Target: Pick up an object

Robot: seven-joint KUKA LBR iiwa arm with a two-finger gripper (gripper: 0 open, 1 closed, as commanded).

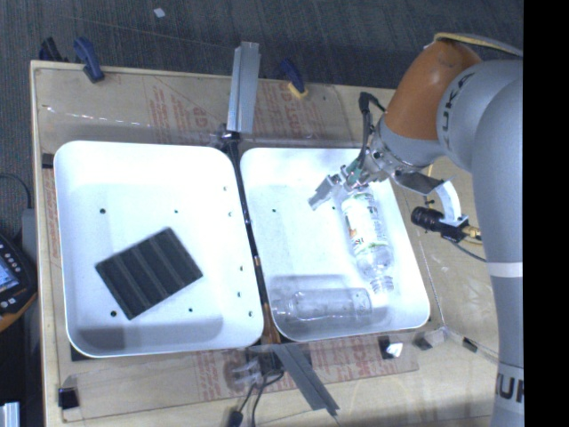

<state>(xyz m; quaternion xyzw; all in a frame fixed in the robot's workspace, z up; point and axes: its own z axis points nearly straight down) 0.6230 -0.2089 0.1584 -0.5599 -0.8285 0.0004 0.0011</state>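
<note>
Lying in the right bin [267, 238], a clear bottle [367, 234] runs lengthwise along the right wall, cap toward the near edge; the tool [342, 185] hovers at its far end, grip unclear.

Gripper [342, 185] over right bin [267, 229], near far rim, just above upper end of upright-lying clear bottle [366, 234]. Second clear bottle [322, 302] lying crosswise along near wall of right bin, close to first bottle's cap end. Dark ribbed slab [148, 271] flat in left bin [80, 167], well apart from right bin's bottles. Blue clamps [89, 59] beyond left bin on bench edge.
</note>
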